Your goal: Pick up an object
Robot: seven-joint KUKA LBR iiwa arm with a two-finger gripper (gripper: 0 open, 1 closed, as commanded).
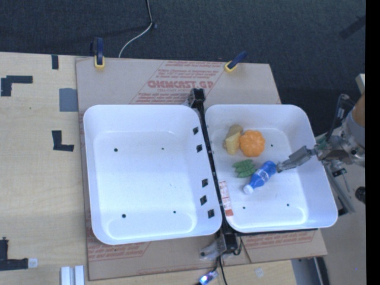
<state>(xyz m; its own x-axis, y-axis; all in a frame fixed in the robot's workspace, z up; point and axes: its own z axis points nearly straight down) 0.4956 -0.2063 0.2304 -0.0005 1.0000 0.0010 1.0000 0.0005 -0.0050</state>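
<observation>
White bin (297, 218), claw (284, 164) beside bottle (260, 176)

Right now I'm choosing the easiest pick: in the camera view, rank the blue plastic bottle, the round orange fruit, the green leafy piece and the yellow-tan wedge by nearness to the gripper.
1. Blue plastic bottle, right beside the gripper.
2. Round orange fruit, up and left.
3. Green leafy piece, past the bottle; nearly level with the orange.
4. Yellow-tan wedge, by the divider.
</observation>
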